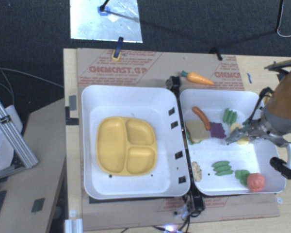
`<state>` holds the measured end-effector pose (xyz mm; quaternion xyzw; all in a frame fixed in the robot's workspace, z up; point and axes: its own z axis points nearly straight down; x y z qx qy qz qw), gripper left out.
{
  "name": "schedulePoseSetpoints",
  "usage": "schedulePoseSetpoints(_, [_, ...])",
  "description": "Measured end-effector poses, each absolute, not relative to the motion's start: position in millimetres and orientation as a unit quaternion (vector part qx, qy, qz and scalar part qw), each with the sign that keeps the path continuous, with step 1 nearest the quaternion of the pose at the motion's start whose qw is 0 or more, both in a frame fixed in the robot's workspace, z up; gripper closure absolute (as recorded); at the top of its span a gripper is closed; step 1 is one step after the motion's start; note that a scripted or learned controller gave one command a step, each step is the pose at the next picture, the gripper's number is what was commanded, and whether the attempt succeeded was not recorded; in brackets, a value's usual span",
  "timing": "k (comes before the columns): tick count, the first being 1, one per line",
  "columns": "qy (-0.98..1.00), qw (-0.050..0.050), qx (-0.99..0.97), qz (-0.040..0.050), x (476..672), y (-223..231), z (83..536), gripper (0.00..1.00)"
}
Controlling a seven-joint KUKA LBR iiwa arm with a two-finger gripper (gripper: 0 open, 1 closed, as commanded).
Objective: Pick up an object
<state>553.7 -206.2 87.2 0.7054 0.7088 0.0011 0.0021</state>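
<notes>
- a metal sheet point(105, 12) lies at the upper left of the frame, on the dark floor above the bench.
- the left bin point(94, 178) fills the centre left; a yellow tray point(126, 145) with three compartments lies in it.
- a toy carrot point(198, 78) lies on the cardboard point(136, 68) just above the gap between the bins, outside both.
- the right bin point(235, 96) sits at centre right and holds the toys: a sausage point(201, 116) and a bread slice point(197, 131) at its upper left, a purple piece point(216, 129) just right of the bread, green beans point(229, 115) near the top, a small tan piece point(197, 171) at lower left, a pea pod point(222, 167) lower centre, and a red fruit point(255, 181) with a green bit at lower right.
- a yellow toy point(242, 140) lies mid-right in that bin, right at the fingertips.
- the gripper point(234, 137) reaches in from the right edge, low over the bin; i cannot tell whether its fingers are apart or closed, nor whether they grip the yellow toy.
</notes>
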Motion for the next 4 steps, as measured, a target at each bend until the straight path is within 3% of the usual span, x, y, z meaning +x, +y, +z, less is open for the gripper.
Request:
schedulePoseSetpoints(1, [0.709,0.002,0.705,0.0012,576.7,-206.2,94.0,0.00])
schedulePoseSetpoints(2, [0.707,0.001,0.707,0.0011,512.1,-207.2,152.8,0.00])
schedulePoseSetpoints(3, [0.709,0.000,0.705,-0.0001,551.9,-205.4,80.9,0.00])
schedulePoseSetpoints(4, [0.709,0.002,0.705,0.0014,587.0,-206.0,85.5,0.00])
